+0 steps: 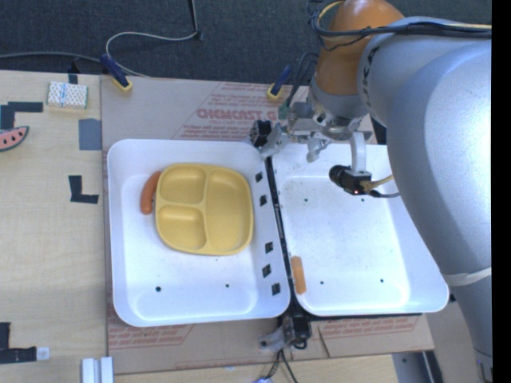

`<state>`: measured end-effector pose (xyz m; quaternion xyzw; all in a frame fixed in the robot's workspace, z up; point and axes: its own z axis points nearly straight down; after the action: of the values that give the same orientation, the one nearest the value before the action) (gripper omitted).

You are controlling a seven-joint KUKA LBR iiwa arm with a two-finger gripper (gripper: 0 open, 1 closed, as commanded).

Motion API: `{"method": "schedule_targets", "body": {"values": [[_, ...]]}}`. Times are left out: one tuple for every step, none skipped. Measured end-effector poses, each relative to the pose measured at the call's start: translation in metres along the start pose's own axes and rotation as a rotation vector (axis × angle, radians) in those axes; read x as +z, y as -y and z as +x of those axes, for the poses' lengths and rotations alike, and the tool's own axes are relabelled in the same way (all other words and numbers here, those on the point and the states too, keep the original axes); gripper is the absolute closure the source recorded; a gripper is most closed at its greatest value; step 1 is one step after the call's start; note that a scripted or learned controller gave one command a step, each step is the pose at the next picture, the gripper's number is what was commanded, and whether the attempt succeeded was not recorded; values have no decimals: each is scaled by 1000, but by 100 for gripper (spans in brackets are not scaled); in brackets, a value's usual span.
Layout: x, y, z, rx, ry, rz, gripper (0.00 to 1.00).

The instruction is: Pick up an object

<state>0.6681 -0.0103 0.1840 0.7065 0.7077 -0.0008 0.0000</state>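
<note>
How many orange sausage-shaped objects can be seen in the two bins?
2. One orange piece lies in the left bin, touching the yellow tray. The other lies in the right bin.

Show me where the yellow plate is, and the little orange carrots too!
Yellow divided plate (204,208), camera view, on the ridge between its compartments.
Orange carrot by the plate (147,193), camera view, its middle.
Orange carrot in the right bin (298,274), camera view, its middle.

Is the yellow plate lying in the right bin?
No, the yellow plate lies in the left bin, beside an orange sausage.
</note>
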Motion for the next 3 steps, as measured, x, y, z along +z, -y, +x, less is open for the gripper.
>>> {"method": "schedule_targets", "body": {"values": [[-10,0,0,-1,3,0,100],[-9,0,0,-1,3,0,0],[-19,0,0,-2,5,0,100]]}}
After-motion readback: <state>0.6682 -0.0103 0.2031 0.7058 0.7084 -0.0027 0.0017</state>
